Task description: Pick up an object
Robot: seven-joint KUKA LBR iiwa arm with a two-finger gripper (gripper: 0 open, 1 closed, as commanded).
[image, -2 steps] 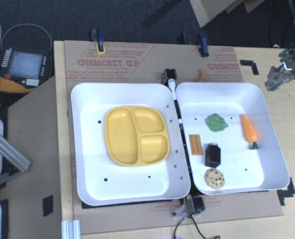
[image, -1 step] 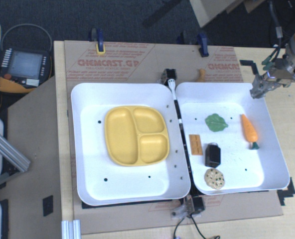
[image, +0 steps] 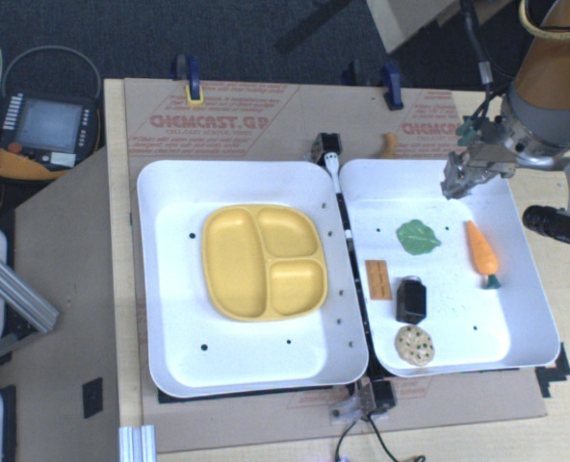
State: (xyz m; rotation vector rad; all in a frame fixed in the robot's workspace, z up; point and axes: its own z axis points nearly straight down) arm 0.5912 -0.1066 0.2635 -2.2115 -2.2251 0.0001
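Note:
The right bin (image: 526,340) holds several small objects. A green leaf-shaped piece (image: 418,237) lies near its middle, and an orange carrot (image: 480,249) lies to the right of it. A thin brown wafer (image: 377,279), a black block (image: 411,299) and a round speckled cookie (image: 414,345) lie toward the front left. My gripper (image: 461,179) hangs over the bin's back part, up and to the right of the green piece and apart from it. Nothing shows in its grasp.
The left bin (image: 169,335) holds a yellow divided plate (image: 264,260). Both bins rest on a cardboard sheet (image: 227,114) held by two blue clamps (image: 194,77). A pendant with a screen (image: 44,128) lies off the bench at the left.

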